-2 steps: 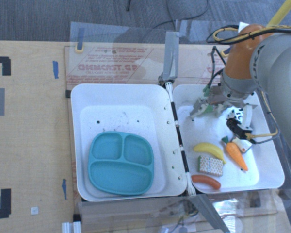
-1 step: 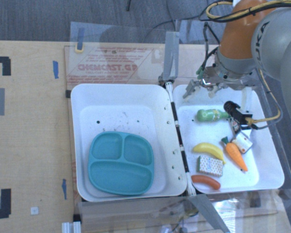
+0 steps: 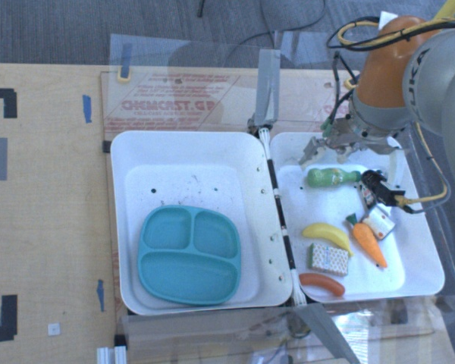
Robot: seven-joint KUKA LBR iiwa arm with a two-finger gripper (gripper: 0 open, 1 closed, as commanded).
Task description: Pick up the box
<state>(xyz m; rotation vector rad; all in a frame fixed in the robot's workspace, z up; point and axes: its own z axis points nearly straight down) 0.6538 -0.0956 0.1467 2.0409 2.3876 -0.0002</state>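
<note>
the box (image 3: 330, 259) lies untouched in the right bin (image 3: 421, 279), just below the banana (image 3: 327, 235) and above the sausage (image 3: 322, 283). the tool (image 3: 340, 144) hangs well above the banana, fingers spread and holding nothing, so the pick is all still to do.

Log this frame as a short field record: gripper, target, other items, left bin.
gripper: over the right bin's far edge, holding nothing visible
box: near the right bin's front, between banana and sausage
other items: green bottle, carrot
left bin: holds a teal divided plate
</note>
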